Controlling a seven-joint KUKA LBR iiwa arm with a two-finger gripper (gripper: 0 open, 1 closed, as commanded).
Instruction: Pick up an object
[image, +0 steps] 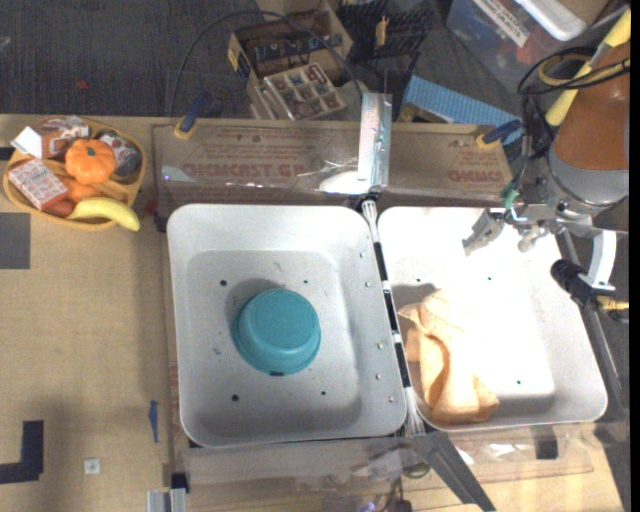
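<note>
Gripper (497, 226): hovering over the right bin's far edge, fingers spread apart, gripping nothing.
Arm (592, 150): reaching in from the right, orange band showing above the wrist.
Right bin (520, 300): holding a crumpled orange cloth (445, 362) lying against its near-left corner, well apart from the gripper.
Left bin (200, 250): holding a teal bowl (278, 330), sitting upside down near the middle.
Surroundings: basket (25, 195) of toy food sitting at the bench's far left, with a pumpkin (90, 160) and banana (105, 211); cardboard wall (260, 165) standing behind both bins.
</note>
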